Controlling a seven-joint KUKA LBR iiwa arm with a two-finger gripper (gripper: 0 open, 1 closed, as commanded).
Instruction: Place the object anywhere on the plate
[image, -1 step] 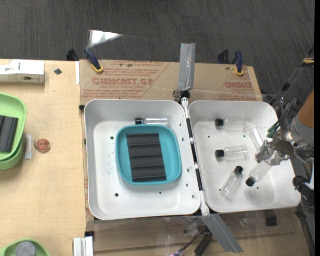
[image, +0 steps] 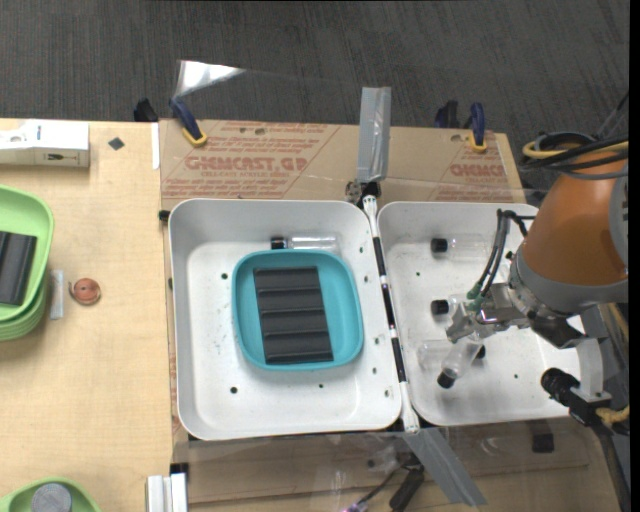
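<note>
Teal plate (image: 246, 330) with black ribbed insert (image: 292, 314), white bins (image: 190, 330), orange-banded grey arm (image: 575, 235)

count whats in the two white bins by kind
teal plate: 1, left bin
black ridged block: 1, on the plate
clear tube with black cap: 1, left bin
small black pieces: 2, right bin
clear vial, dark tip: 1, right bin
total: 6

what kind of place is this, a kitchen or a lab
Most likely a robotics lab bench: a robot arm reaches over two white bins, cardboard is clamped behind them, and carpet covers the floor.
</note>
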